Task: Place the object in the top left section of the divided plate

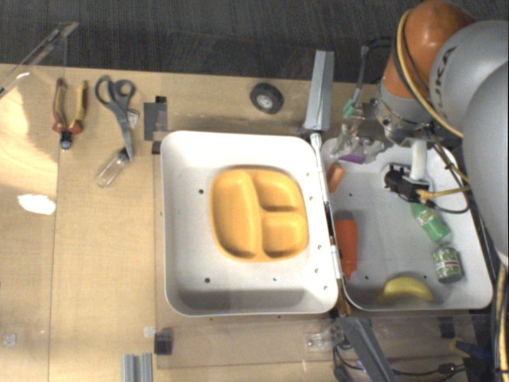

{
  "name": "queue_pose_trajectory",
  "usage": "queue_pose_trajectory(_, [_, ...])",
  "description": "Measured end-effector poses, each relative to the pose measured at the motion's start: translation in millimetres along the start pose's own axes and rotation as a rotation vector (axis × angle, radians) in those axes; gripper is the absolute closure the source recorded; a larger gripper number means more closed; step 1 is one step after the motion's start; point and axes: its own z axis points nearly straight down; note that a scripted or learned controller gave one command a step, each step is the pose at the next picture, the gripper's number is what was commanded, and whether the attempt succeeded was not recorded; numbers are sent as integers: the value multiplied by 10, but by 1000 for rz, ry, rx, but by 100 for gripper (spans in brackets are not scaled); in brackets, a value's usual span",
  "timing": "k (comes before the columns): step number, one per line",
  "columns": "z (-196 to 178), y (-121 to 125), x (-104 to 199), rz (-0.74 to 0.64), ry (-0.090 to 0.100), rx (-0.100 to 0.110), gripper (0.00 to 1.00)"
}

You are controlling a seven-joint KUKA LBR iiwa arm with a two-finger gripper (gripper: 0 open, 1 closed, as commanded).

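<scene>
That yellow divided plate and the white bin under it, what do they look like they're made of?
The divided plate looks like moulded plastic: even yellow colour, rounded dividers, a soft sheen without sharp glare. The left bin also seems plastic, or possibly painted metal: smooth matte white, curved corners, small dark dots like screw heads. The look alone cannot settle it.

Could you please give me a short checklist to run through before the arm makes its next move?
1. Divided plate sits flat in the left bin: ok.
2. Plate sections free of objects: ok.
3. Objects are within the right bin: carrot, banana, green bottle, can: ok.
4. Gripper is over the right bin's far left corner: ok.
5. Object between its fingers: cannot tell.
</scene>
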Motion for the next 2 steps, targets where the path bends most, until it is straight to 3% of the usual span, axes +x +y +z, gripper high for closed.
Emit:
queue_pose_trajectory(1, [70,-578,839,164,3,-4,100])
queue_pose_trajectory(2, [71,-580,837,165,4,-3,0])
